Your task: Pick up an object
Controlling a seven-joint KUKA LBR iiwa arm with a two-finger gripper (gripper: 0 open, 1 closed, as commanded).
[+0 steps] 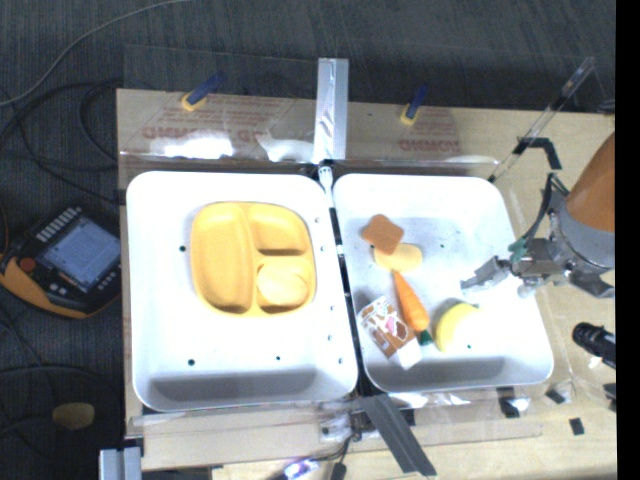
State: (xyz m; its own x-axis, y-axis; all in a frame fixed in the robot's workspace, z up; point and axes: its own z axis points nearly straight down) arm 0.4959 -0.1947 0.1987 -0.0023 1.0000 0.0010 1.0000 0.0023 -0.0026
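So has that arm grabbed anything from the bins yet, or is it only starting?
Nothing looks picked yet. The carrot, lemon, snack packet and two tan pieces lie in the right bin. The gripper hangs over that bin, above the lemon, holding nothing visible. Descending, gripping and lifting remain.

1 camera looks down from above the bench (560, 138) at a slant, far enough back to take in both white bins whole. The left bin (160, 298) and the right bin (470, 203) sit side by side across the middle of the view, their far rims toward the top and near rims toward the bottom. Dark floor (60, 48) shows beyond the bench at the far and left sides. The arm (590, 203) enters from the right edge.
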